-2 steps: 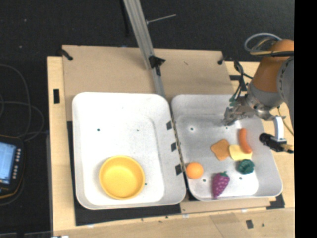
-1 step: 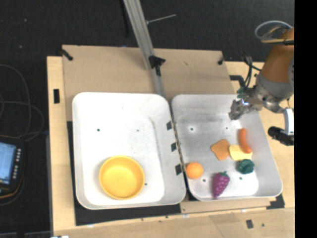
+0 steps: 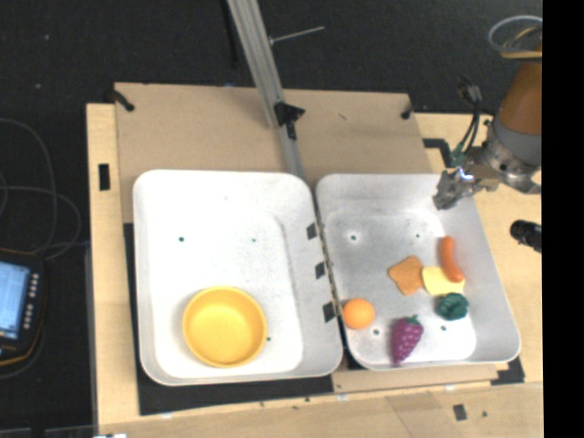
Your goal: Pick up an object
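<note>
Objects for picking lie in the right bin (image 3: 365, 208), all gathered toward its near right corner. We see an orange ball (image 3: 358, 314) close to the bin's left wall, and a purple bunch of grapes (image 3: 406, 338) just to its right, near the front edge. Farther right sits a dark green piece (image 3: 452, 307), touching a yellow block (image 3: 440, 281) above it. An orange carrot (image 3: 448, 257) stands lengthwise just above the yellow block, and an orange wedge (image 3: 406, 275) lies just left of the two.

The gripper (image 3: 449, 190) hangs over the far right corner of that bin, near its rim and well apart from the toys. We cannot tell how it is set, since it is small and dark against the bin's edge, and we see nothing in its grasp. The arm (image 3: 520, 117) behind it shows its orange band at the right side of the view.

In the left bin (image 3: 219, 217) a yellow bowl (image 3: 224, 326) rests upright near the front left. A grey metal post (image 3: 260, 57) slants down from the top toward the gap between the bins. At the far left edge a handheld screen (image 3: 16, 304) lies on the dark floor.
</note>
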Controlling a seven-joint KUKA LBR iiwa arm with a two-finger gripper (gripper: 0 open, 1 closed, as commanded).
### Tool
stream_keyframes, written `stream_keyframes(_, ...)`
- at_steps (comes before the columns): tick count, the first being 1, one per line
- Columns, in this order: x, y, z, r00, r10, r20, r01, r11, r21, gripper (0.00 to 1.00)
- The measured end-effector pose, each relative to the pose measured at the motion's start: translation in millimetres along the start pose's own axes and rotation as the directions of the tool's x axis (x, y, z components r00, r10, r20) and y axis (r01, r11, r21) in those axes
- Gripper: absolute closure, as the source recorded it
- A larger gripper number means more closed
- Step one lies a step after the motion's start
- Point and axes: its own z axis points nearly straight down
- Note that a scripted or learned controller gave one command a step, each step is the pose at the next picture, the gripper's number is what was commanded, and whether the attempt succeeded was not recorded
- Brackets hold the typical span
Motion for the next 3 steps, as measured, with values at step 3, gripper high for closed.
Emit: stream_keyframes(3, 51.4, 8.3, -67.6, 1.0, -0.001, -0.002, 0.001, 1.0, 0.004, 1.0)
